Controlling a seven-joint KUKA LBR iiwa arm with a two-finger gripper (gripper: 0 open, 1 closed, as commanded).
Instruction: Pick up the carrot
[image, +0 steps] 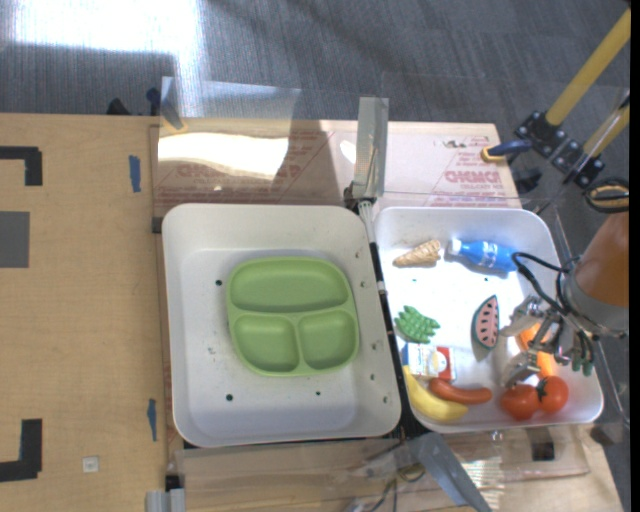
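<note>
The carrot (546, 361) shows as a small orange piece in the right bin (455, 222), near its right wall and just above two red tomatoes (534, 398). My gripper (521, 350) is low over that spot, reaching in from the right. Its two metal fingers (522, 323) stand apart, one above and one below the carrot, so the gripper is open. The gripper body covers most of the carrot, and I cannot tell whether the fingers touch it.
The right bin also holds a watermelon slice (485, 322), blue bottle (481, 254), cone (418, 254), green leafy toy (416, 324), small carton (430, 359), red pepper (461, 392) and banana (433, 399). The left bin (190, 300) holds a green divided plate (292, 315).
</note>
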